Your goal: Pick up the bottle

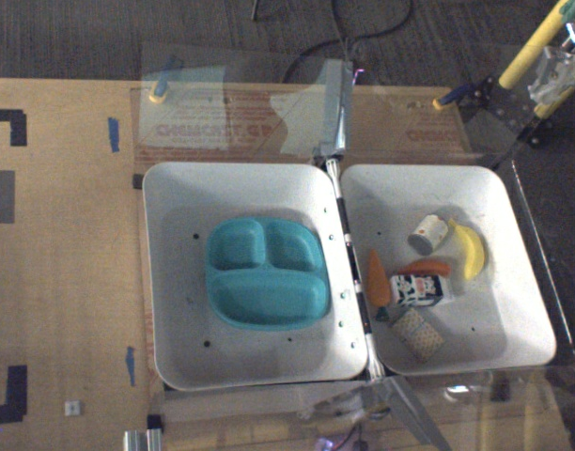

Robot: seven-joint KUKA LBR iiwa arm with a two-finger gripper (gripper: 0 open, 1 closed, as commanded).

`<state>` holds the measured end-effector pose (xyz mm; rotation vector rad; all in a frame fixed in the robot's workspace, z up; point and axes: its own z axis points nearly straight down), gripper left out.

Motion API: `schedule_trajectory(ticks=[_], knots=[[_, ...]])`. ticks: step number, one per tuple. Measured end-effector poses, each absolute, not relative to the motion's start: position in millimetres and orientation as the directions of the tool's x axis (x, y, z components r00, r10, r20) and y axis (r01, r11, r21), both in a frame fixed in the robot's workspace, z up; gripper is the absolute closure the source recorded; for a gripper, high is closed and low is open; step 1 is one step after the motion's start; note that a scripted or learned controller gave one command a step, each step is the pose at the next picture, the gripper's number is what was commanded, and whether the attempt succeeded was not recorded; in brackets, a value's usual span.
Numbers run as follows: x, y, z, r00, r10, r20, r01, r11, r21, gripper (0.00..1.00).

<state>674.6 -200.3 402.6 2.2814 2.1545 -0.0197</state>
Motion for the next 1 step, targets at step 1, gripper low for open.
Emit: schedule_trajectory(ticks=[1], knots=[[675.6, -199.4, 411.5, 0.055, 0.998, -0.014, 0.998, -0.055, -0.006, 1.00]])
